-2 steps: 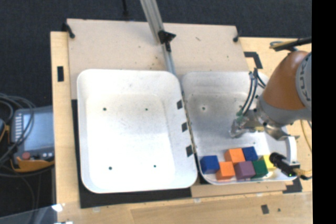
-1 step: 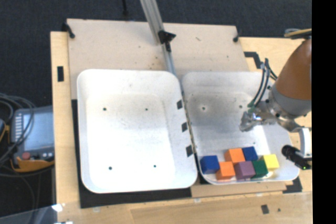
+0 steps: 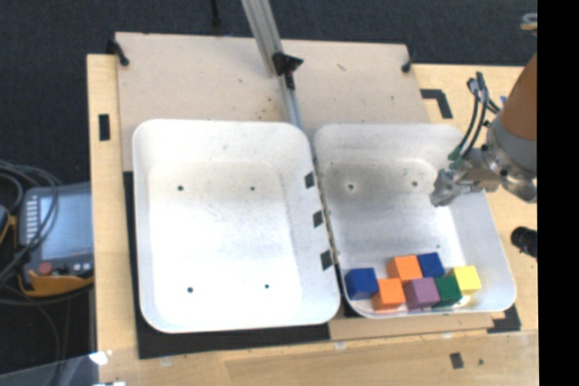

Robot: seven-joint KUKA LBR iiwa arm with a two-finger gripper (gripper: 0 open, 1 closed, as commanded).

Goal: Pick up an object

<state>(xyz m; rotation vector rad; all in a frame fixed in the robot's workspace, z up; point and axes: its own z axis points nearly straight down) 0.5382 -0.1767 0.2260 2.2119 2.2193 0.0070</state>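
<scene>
My claw (image 3: pixel 443 191) hangs over the right bin (image 3: pixel 380 149); I can't tell its state. The coloured blocks (image 3: pixel 416 280) sit clustered below it, toward the bin's near edge.

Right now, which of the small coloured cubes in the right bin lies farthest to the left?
The blue cube at the left end of the cluster. It sits alone beside the orange cube, nearest the divider between the two white bins.

Right bin (image 3: pixel 398 149) far half bare; 7 blocks (image 3: pixel 414 280) crowd near wall, touching, no gaps.
</scene>
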